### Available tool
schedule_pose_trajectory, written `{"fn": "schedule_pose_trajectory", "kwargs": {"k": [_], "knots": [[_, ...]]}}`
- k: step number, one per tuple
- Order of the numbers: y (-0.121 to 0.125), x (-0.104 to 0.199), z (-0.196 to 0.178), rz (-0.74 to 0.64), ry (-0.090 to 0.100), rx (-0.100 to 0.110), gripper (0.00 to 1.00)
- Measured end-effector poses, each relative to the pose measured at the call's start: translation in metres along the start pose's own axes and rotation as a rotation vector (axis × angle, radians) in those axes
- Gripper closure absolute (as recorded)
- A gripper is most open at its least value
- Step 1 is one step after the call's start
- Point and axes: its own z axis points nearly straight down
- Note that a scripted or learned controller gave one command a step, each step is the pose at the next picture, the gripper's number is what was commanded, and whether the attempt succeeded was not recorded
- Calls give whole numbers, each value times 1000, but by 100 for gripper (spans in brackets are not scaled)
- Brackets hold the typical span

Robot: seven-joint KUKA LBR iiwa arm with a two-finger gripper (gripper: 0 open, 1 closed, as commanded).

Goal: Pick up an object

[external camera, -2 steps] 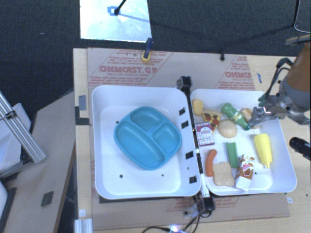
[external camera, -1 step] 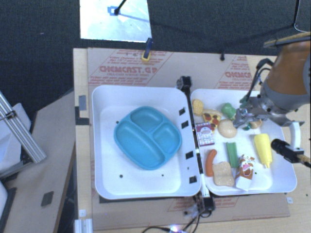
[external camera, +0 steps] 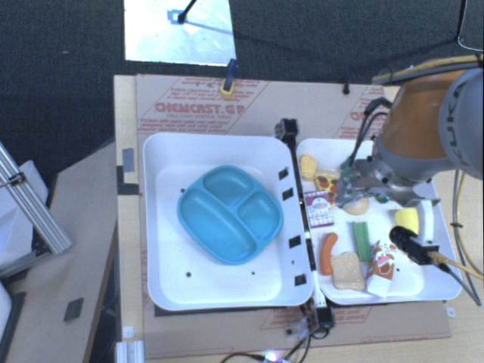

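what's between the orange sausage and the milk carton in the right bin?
In the camera view, the slice of bread lies between the orange sausage and the milk carton, with the green stick just above it.

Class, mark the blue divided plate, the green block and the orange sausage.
blue divided plate (external camera: 229, 213), camera view, on its central ridge.
green block (external camera: 362, 239), camera view, middle of its top face.
orange sausage (external camera: 327, 252), camera view, mid-length.

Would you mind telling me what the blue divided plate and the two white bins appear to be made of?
The blue divided plate looks like moulded plastic with a smooth, slightly matte finish: uniform colour, rounded compartment ridges. The left white bin and right white bin also seem plastic, glossy, given their soft highlights and rounded rims, though coated metal can't be excluded.
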Motion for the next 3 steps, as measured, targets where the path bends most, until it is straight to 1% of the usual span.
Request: {"fn": "schedule_pose_trajectory", "kwargs": {"k": [1, 2, 3], "knots": [[-11, 55, 5, 0, 0, 0, 100], [-20, 103, 5, -1, 0, 0, 100], [-18, 148, -7, 0, 0, -3, 100]]}}
